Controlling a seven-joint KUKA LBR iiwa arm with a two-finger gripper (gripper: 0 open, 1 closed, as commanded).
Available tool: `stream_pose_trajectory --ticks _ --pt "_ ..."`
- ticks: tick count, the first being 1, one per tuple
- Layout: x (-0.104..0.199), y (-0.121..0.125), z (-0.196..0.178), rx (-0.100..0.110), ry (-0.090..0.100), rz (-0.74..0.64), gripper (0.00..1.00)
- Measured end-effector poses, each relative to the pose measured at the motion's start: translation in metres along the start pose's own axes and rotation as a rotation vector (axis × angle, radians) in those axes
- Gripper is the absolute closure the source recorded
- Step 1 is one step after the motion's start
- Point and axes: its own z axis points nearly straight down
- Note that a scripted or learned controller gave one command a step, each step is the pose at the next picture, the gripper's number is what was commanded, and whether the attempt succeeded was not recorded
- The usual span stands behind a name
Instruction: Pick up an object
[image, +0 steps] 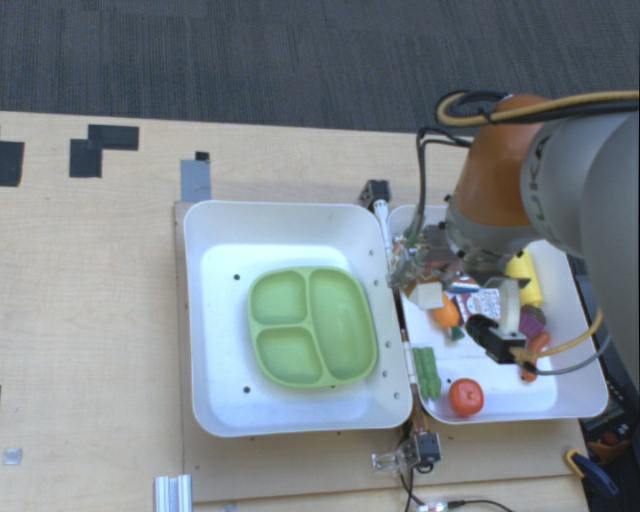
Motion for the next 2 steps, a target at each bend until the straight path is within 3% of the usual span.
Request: stream_pose_trajectory --ticks 1,2 --pt "-0.035 -0.016 -0.006 0.000 -0.001 0.003 1.00" --pt "-0.055 -0.037 0.010 0.000 -0.001 0.004 1.00"
